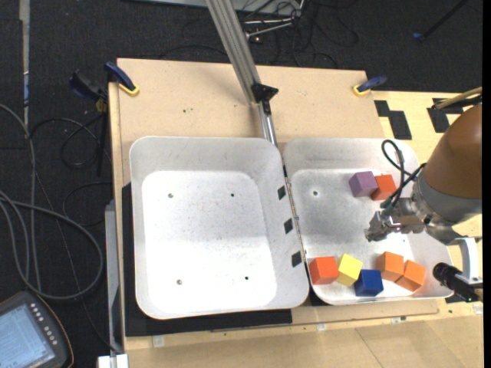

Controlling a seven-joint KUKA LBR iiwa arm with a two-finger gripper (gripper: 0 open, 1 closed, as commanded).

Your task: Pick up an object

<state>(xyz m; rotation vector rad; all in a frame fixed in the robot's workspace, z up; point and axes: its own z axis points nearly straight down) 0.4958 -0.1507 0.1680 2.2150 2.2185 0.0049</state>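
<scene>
Seven small blocks lie in the right bin [337, 156], while the left bin [153, 159] sits beside it on the desk [192, 90]. Toward that bin's back right corner a purple block [362, 182] touches an orange block [384, 185]. Along its front edge sit a red-orange block [324, 269], a yellow block [350, 268] and a blue block [369, 282], close together, with two more orange blocks [402, 270] just beside them toward the front right corner. The claw [381, 228] hangs over the open floor of the right bin, between the back pair and the front row, with nothing visible in its grip; whether it is apart or together I cannot tell at this size. My judgement is that the task is at the approach step, with no block chosen for certain. The next move likely calls for settling over one block, perhaps an orange one at the front right, and descending squarely so neighbours are not nudged.
</scene>
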